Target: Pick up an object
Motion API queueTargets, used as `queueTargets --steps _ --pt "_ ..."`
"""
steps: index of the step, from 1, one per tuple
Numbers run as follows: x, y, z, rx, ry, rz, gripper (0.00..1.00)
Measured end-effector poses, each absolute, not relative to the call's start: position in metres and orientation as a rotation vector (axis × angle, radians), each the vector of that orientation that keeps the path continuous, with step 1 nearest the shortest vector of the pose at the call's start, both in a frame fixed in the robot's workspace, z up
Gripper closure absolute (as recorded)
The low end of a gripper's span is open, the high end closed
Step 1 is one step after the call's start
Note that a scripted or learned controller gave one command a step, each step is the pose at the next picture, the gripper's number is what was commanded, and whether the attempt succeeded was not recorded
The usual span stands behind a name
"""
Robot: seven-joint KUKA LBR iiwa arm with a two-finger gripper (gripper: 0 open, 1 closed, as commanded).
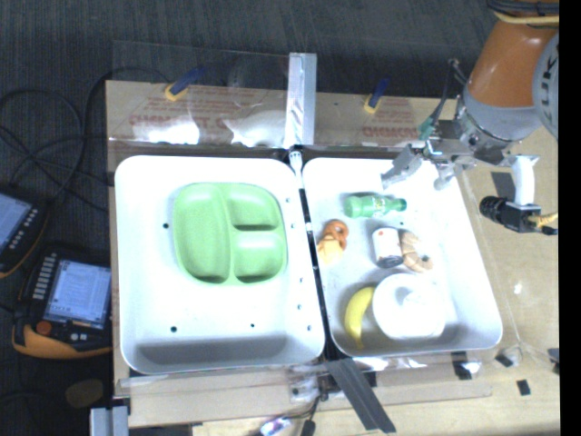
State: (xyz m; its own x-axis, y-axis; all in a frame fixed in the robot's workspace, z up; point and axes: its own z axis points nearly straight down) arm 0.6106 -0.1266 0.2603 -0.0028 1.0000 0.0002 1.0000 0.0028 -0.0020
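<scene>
Gripper: the two-finger gripper (419, 164) hangs over the top right corner of the right bin (472, 243), fingers spread apart with nothing between them, so it's open and holding zilch.
Arm: grey wrist with the orange band sits just right of that, coming in from the right side of the bench.
Green bottle: a green bottle (372, 205) lies on its side near the top of the right bin, just below and left of the gripper, not touching it.
Orange toy: small orange thing (332, 238) hugs the bin's left wall, looks like a little figure or fruit but honestly too blurry to call.
Can: a small white can-ish object (388, 246) lies mid-bin, touching a tan pastry-looking piece (417, 252) on its right.
Banana: yellow banana (357, 312) curls along the lower left of the bin, right up against a big white bowl (410, 307).
Left bin: the left bin (145, 325) holds a green divided tray (229, 231), lying flat around the middle.
Bench extras: blue and yellow clips and clear plastic sheeting along the back edge.
</scene>
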Motion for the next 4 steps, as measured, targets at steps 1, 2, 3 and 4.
queueTargets --steps 1,2,3,4 --pt "0.595 -0.125 0.127 -2.160 -2.277 0.002 0.00" --pt "0.595 -0.118 0.132 -1.889 -2.509 0.001 0.00" --pt "0.550 -0.154 0.090 -1.445 -2.801 -0.006 0.00" --pt "0.561 -0.157 0.089 -1.957 -2.467 -0.011 0.00"
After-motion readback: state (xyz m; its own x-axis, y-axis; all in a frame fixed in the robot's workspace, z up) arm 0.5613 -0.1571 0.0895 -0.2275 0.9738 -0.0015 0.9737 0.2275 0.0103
